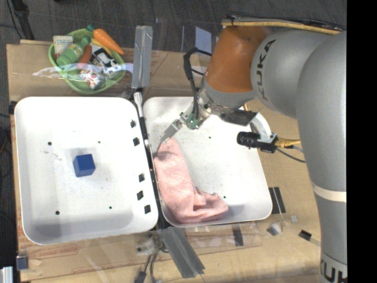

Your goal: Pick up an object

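Observation:
A pink cloth (pixel 181 184) lies crumpled along the left wall and front of the right bin (pixel 247 175). A small blue cube (pixel 84 164) sits alone in the left bin (pixel 35 128), left of its middle. My gripper (pixel 171 133) hangs low over the back left part of the right bin, just above the cloth's upper end, under the orange wrist band (pixel 235 58). Nothing shows in its grasp. The arm's bulk hides the back right of that bin.
A green bowl (pixel 88 63) full of toy food stands on the bench behind the left bin. A grey divider (pixel 144 158) with black clips separates the bins. A black fitting with a cable (pixel 254 139) sticks out over the right bin's right side.

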Controlling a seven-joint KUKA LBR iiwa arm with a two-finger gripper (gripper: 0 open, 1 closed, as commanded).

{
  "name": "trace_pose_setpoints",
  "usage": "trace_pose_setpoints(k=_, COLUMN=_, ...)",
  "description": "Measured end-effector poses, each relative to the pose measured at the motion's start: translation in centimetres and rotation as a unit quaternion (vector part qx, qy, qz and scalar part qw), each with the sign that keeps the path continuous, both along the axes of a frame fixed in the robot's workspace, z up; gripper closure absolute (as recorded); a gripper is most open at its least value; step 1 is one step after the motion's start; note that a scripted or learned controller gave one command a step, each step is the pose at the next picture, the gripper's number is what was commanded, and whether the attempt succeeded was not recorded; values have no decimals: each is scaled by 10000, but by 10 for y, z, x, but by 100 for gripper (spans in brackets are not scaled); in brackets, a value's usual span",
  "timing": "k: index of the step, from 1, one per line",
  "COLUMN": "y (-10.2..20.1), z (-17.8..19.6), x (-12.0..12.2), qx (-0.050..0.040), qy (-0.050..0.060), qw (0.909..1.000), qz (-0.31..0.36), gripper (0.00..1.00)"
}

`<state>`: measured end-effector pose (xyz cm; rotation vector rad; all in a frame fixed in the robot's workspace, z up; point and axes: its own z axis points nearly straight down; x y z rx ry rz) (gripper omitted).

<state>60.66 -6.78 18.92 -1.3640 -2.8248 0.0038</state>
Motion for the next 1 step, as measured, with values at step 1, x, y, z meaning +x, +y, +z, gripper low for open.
trace_pose_setpoints(k=1, y=-37, z=-101, x=-14, qx=2, qy=2, qw=9985, qz=-542, gripper=0)
